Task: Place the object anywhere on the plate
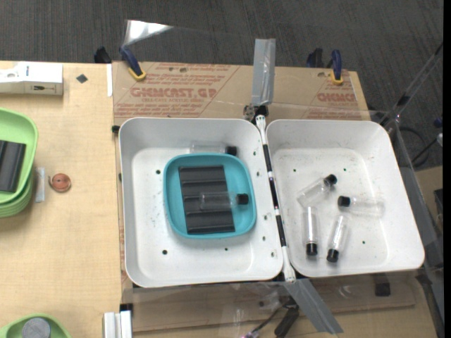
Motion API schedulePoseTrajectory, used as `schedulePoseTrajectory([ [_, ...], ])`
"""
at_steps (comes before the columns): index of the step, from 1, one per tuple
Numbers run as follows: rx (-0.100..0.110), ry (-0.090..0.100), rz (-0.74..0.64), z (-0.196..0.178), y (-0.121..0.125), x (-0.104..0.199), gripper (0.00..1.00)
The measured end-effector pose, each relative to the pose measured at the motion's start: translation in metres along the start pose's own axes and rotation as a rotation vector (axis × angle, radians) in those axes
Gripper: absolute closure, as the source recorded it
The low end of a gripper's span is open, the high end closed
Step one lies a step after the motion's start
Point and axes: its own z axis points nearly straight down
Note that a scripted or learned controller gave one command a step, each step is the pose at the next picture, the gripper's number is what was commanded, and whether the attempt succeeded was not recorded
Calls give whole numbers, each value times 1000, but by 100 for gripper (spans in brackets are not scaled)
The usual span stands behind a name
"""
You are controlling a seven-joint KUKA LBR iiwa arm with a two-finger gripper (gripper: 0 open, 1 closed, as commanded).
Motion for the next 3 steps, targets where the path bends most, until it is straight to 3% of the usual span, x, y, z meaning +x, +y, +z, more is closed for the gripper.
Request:
schedulePoseTrajectory([
  [1, 0, 0, 0, 0, 0, 0, 0],
  [2, 0, 1, 44, 0, -33, 18, 0],
  [3, 0, 1, 44, 0, -33, 18, 0],
])
